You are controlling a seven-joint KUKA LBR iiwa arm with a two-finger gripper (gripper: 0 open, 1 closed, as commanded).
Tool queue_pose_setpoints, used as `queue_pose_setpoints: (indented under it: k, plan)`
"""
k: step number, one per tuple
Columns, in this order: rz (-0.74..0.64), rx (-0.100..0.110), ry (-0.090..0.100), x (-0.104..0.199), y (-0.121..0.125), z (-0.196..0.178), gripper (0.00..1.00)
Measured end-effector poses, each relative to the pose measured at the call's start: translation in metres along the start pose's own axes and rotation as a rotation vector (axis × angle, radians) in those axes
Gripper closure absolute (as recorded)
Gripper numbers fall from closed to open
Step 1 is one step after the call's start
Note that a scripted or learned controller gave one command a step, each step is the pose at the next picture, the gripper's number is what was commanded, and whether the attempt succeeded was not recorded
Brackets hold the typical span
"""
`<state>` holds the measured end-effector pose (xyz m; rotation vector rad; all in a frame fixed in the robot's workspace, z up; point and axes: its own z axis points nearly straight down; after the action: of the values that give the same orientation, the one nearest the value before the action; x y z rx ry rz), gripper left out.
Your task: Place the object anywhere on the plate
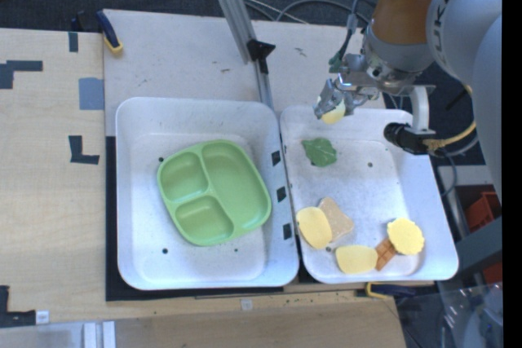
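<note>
Above the far edge of the right bin (432, 257), the gripper (333, 111) hangs with a small pale yellow piece (332, 116) pinched between its fingertips, clear of the bin floor. That piece looks like toy food: light, stiff enough to keep its shape, probably smooth plastic that could slip from a shallow pinch, so a grip across its middle seems safest. Just below it on the bin floor lies a green leaf-shaped piece (320, 151). Nearer the front sit a yellow round piece (313, 226) touching a tan bread-like slice (337, 217), another yellow piece (356, 259), a small orange-brown bit (384, 253) and a yellow scalloped disc (405, 236). The green divided plate (214, 191) rests tilted in the left bin (134, 175), well apart from the held piece, so the carry across is not yet done.
</note>
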<state>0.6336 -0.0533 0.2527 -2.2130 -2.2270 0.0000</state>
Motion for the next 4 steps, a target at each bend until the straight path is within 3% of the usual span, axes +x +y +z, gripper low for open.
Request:
queue_pose_setpoints:
  k: [1, 2, 3, 4]
  plan:
    - [0.0, 0.001, 0.0, 0.055, 0.007, 0.012, 1.0]
    - [-0.001, 0.001, 0.0, 0.112, -0.008, 0.012, 1.0]
    - [-0.001, 0.0, 0.0, 0.161, -0.007, 0.011, 1.0]
    - [0.001, 0.001, -0.002, 0.192, -0.011, 0.016, 1.0]
